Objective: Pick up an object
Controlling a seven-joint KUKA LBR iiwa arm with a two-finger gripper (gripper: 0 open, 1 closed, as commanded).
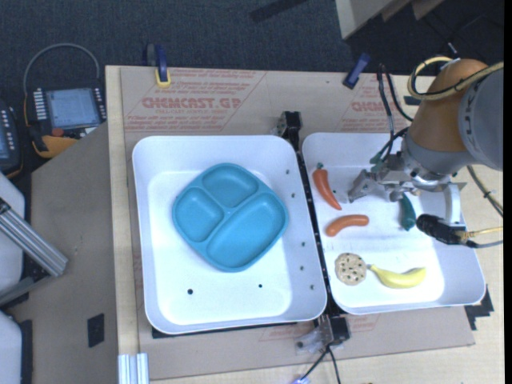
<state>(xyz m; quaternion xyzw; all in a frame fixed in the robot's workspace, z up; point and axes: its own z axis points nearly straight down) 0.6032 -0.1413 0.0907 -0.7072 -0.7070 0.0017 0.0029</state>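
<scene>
Four small foods lie loose in the right bin [460, 290], the claw [382, 184] low over its far edge, grip unclear.

Looks down from above the bench [120, 214] at a slant, from a middling height, taking in both white bins whole plus dark floor along the top. Left bin [152, 230] sits around centre toward 9 o'clock, right bin [456, 286] toward 3 o'clock. Arm [460, 118] enters from 2 o'clock. Near bench edge falls at 6 o'clock, far edge with clamps at 12 o'clock.
</scene>
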